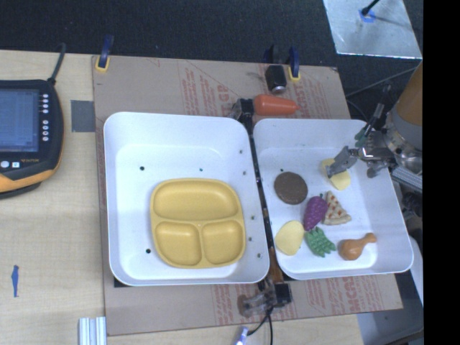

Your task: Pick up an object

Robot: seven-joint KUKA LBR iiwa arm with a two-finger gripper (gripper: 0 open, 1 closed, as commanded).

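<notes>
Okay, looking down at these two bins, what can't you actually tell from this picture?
- End effector: open or shut is unclear; its dark parts overlap a pale yellow food piece in the right bin, so contact is unclear too.
- Arm: cut off by the right edge of the camera view.
- Orange object above the bins: too small to identify.
- Handheld screen: cut by the left edge, display unreadable.
- Clip below the bins: blurred.
</notes>
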